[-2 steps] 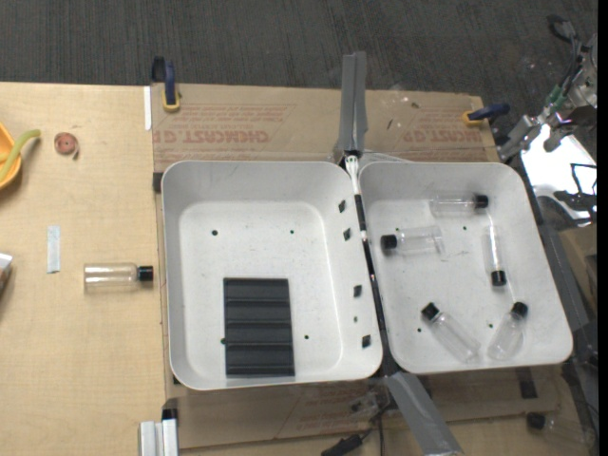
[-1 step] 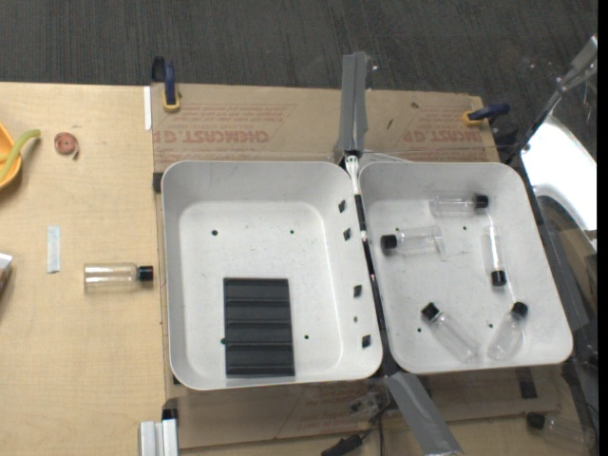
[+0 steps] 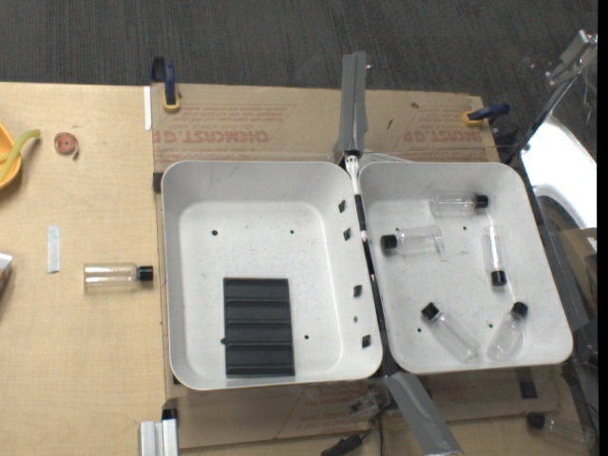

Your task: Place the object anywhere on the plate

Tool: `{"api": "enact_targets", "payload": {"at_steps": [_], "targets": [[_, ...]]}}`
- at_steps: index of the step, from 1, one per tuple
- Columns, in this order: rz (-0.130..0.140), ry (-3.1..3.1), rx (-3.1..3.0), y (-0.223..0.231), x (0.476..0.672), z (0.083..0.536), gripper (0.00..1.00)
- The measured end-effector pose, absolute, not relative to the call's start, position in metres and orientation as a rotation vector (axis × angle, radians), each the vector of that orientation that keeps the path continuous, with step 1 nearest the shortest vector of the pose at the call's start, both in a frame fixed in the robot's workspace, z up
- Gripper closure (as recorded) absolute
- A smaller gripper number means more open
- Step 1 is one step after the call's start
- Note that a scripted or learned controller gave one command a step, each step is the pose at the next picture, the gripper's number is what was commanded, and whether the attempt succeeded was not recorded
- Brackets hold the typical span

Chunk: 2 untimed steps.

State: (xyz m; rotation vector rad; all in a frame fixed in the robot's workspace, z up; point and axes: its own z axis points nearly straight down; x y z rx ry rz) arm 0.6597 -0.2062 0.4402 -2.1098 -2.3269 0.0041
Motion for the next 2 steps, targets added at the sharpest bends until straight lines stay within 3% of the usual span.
{"api": "enact_targets", "payload": {"at_steps": [1,2], "targets": [[0.004,-2.177,-2.265,-0.221,0.658,0.440,0.00],[0.007,-1.593,-2.706,-0.191,0.659,0.440,0.00]]}}
